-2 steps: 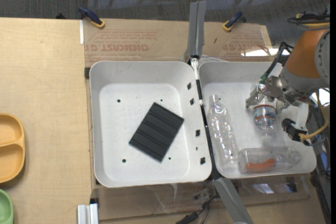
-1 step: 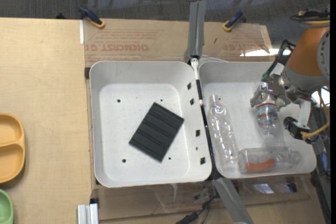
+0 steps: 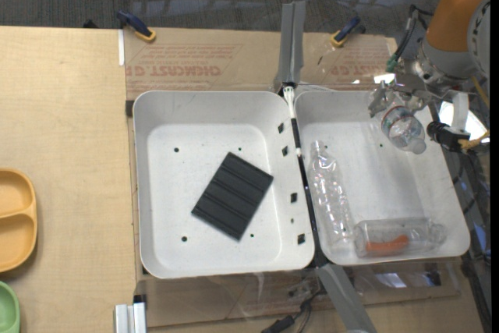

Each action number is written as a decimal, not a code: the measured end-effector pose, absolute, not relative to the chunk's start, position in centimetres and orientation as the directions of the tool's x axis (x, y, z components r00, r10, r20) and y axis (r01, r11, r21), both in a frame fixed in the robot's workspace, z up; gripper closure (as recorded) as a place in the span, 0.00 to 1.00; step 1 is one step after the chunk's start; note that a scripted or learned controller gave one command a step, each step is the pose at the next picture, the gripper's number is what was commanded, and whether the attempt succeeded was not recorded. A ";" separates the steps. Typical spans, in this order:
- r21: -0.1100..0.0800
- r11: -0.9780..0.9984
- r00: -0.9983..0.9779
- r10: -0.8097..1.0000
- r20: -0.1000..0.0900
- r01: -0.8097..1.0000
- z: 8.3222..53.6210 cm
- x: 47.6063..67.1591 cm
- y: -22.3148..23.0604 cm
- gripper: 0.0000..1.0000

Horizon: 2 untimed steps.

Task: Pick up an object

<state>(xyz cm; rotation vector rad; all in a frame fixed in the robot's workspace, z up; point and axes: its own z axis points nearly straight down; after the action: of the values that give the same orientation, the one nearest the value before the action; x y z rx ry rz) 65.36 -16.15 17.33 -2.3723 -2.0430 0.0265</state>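
Bare floor around black pad (image 3: 232, 195)

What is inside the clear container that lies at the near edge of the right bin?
Through the wall of the clear container an orange-red object shows, lying along its bottom. What it is cannot be told, because glare on the plastic blurs it. The container rests in the right bin.

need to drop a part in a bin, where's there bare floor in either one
Left bin: bare floor on all sides of the black ridged panel. Right bin: bare in the middle, right of the crumpled plastic bottle; crowded along its near wall by the clear container.
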 end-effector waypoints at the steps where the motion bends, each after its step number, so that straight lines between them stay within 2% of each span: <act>1: -0.009 -0.012 0.012 1.000 0.000 1.000 12.4 63.3 -16.4 1.00; 2: -0.023 0.118 -0.118 0.993 0.007 0.993 11.1 65.3 -17.6 1.00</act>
<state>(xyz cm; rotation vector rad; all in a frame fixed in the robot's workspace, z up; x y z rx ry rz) 65.34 -17.60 11.10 -2.0724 -2.3329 0.0197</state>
